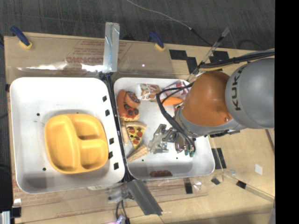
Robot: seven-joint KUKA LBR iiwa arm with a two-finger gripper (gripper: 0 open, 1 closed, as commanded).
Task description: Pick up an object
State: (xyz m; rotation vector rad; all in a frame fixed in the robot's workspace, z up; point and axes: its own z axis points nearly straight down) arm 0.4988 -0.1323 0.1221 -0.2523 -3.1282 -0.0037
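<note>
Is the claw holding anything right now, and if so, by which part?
Cannot be told: the claw sits low in the right bin beside the pizza slice, with nothing visibly between its tips.

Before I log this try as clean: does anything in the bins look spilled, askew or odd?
Nothing stands out. The yellow divided plate lies flat in the left bin. The pizza slice, hot dog and snack packet lie loose in the right bin, none spilled over the rim.
</note>
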